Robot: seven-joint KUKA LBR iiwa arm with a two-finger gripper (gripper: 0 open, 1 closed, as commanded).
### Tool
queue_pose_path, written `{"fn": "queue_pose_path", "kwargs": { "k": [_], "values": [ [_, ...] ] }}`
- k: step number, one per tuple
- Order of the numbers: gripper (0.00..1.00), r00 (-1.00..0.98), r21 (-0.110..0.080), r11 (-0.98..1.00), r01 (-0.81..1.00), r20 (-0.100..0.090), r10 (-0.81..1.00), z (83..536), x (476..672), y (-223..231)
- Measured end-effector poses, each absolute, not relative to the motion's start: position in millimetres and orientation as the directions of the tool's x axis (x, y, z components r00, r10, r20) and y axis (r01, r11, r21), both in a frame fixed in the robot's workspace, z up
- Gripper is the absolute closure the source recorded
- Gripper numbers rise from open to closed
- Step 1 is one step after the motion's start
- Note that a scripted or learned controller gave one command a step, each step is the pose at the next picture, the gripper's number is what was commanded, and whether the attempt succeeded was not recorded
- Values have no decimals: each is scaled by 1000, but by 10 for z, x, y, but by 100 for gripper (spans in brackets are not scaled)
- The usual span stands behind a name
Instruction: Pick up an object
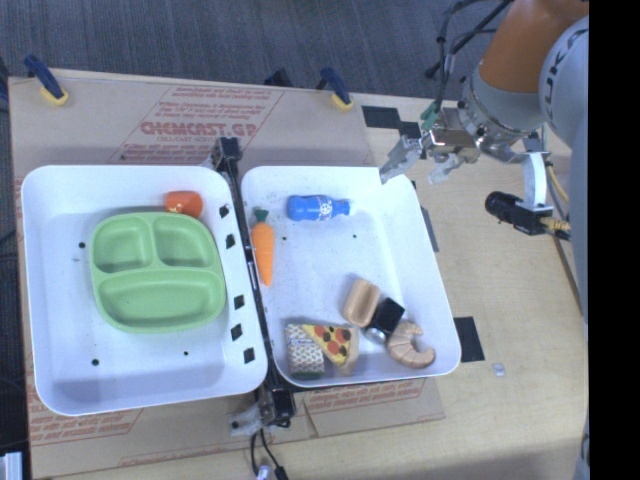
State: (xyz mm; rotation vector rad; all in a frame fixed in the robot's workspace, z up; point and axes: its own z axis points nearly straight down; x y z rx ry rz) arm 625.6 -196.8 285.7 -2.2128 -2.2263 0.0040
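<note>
Two white bins are sitting side by side on cardboard (200, 118) w/ red print reading "CHEMCAST GP" — smaller lines too blurred to read. Gripper (418, 164) is hanging just past the right bin (430, 258)'s far right corner, fingers spread apart, pinching nothing, touching nothing. Right bin is holding a blue bottle (318, 208) near the far wall, carrot (263, 251) along the left wall, and pizza slice (330, 342), croissant (411, 345), tan block (361, 301) clustering at the near right. Left bin (40, 298) is carrying a green divided plate (157, 270) and a red-orange item (183, 204) just behind it.
</note>
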Motion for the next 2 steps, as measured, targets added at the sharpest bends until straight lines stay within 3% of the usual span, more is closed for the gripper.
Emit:
{"fn": "queue_pose_path", "kwargs": {
  "k": [1,2],
  "values": [
    [0,-52,-8,52,999,2,999,1383,6555,-1980],
    [0,-118,-13,118,993,4,993,898,6544,-1293]
  ]
}}
